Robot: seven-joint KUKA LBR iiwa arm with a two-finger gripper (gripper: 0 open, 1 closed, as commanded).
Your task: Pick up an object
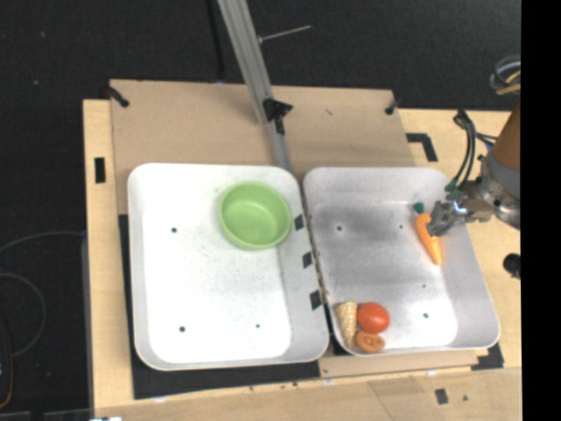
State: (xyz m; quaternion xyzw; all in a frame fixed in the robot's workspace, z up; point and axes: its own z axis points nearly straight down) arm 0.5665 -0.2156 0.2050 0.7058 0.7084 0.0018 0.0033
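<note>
Dark floor surrounds a tan worktop carrying two white bins. Camera view: the left bin holds a green bowl. The right bin holds a carrot by its right wall, with a tomato and a pale cone at the near edge. I note the claw just beside the carrot's far end; I cannot tell its opening or whether it grips anything. My advice: centre it over the carrot's body, clear of the wall, before closing.
</note>
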